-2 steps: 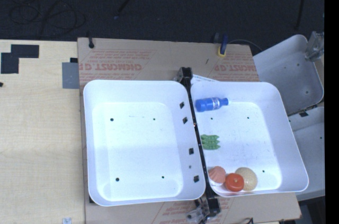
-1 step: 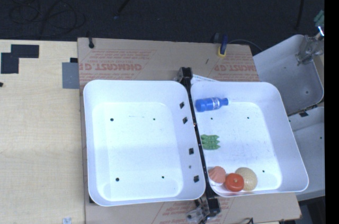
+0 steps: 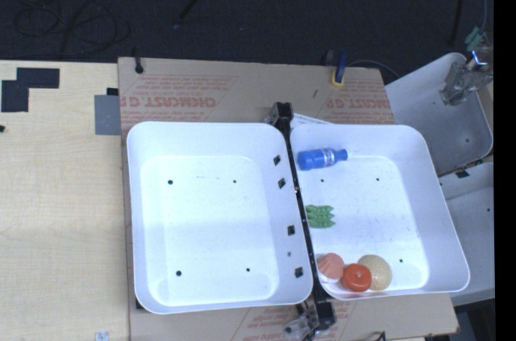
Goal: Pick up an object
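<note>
From above, the right bin (image 3: 419, 194) served as the landmark. A blue bottle (image 3: 322, 158) lay on its side near that bin's far left corner. A green pea pod (image 3: 319, 216) sat by its left wall, midway along. A tomato (image 3: 356, 277), a pink piece (image 3: 330, 265) and a tan round piece (image 3: 376, 270) clustered at its near edge. The left bin (image 3: 161, 146) adjoined it.
</note>
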Controlling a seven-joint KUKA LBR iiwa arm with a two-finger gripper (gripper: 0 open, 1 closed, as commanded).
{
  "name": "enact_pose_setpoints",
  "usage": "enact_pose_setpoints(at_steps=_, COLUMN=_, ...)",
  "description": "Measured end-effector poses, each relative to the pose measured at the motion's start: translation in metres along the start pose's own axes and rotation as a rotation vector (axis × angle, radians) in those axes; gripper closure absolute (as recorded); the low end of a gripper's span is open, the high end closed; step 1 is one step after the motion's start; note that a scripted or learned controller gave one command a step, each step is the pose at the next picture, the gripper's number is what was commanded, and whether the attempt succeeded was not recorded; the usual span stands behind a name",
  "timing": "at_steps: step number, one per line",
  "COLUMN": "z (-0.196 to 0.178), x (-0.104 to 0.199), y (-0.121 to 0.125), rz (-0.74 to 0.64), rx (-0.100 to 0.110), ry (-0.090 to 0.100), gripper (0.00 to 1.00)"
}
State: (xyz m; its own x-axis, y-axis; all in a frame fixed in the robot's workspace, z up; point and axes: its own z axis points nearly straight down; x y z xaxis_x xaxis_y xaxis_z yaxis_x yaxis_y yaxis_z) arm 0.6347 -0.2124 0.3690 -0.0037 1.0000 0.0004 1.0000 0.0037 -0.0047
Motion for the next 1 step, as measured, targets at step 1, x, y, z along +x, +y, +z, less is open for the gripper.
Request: enact_pose_setpoints(at_steps=1, z=-0.0549, x=-0.0004, y=0.0099, rz=0.0, rx=-0.008, ry=-0.002, gripper=1.0)
